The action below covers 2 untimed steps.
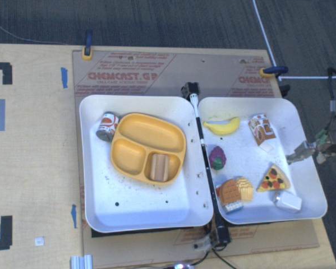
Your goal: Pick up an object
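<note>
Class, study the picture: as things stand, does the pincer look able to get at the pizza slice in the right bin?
Probably yes. The pincer sits at the right bin's right rim, and the pizza slice lies flat just inside it. Nothing lies between them, and nothing covers the slice.

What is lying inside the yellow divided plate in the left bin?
A tan block lies in one small compartment of the yellow plate. What is under the plate cannot be seen.

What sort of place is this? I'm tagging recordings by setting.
Probably a robotics lab bench set up for grasping trials: two white bins clamped to a board, toy food such as a banana and pizza slice, and a yellow divided plate.
</note>
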Motion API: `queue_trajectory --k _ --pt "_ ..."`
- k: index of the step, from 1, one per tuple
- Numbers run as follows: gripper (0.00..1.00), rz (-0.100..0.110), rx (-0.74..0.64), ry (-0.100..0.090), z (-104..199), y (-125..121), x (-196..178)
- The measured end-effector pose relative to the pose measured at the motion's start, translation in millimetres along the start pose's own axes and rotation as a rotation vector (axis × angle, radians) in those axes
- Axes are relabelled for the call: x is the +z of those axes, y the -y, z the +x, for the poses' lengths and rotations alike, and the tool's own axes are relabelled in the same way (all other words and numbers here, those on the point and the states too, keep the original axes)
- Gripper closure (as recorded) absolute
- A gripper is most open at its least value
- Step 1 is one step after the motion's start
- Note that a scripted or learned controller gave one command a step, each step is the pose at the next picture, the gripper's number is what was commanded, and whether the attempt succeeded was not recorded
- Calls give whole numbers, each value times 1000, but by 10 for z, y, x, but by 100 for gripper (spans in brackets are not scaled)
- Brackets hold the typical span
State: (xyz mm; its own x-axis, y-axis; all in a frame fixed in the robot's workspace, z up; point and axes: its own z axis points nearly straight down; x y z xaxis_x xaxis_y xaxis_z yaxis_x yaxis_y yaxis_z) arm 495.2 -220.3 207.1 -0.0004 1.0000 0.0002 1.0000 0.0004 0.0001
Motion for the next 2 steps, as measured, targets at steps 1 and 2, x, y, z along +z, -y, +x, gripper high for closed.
queue_trajectory --k 1,2 --pt "0 -2 1 1 286 140 1104" --pt "100 -5 1 3 285 134 1004"
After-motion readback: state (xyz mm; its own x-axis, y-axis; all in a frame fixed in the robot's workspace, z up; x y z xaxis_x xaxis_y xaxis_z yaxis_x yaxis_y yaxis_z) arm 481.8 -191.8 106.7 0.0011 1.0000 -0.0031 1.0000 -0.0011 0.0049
